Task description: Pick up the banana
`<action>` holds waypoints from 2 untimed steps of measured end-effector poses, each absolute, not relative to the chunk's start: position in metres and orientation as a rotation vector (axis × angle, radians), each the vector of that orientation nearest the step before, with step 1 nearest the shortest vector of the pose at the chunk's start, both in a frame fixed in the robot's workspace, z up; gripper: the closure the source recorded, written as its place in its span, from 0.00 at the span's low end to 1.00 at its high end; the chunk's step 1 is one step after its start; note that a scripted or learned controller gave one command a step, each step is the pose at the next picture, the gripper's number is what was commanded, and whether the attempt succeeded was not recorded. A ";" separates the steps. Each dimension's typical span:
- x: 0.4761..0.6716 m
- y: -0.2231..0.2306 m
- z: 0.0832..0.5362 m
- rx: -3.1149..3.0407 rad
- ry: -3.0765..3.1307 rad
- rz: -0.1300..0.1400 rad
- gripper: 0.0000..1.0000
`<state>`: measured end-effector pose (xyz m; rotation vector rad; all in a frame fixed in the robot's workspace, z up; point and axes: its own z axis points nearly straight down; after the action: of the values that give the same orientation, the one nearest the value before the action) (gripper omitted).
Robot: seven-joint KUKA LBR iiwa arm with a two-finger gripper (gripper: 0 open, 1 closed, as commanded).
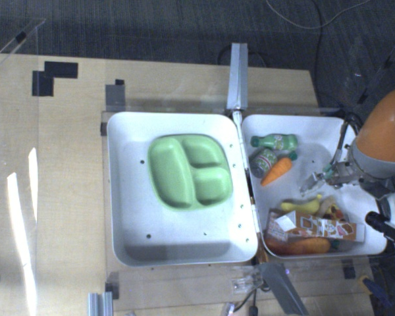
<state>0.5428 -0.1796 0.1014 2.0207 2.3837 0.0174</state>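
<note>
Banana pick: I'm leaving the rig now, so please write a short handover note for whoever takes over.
End effector: low over the right white bin, just above the banana; its grip state can't be judged.
Yellow curved banana: lies in that bin, between the orange carrot and a flat printed packet.
Green divided tray: in the left white bin.
Done: nothing lifted. Left: grasp and raise the banana.

arm: orange band | grey wrist | end effector: metallic, thin fingers

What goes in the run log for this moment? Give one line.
task: pick banana | gripper: above banana, holding nothing | banana: lying in right bin | status: not picked
</note>
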 end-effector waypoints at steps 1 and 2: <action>0.522 -0.157 0.089 2.005 2.400 0.010 0.00; 0.556 -0.158 0.090 1.524 2.733 0.007 0.00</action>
<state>0.5557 -0.1582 0.0896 1.5243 2.7325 0.0073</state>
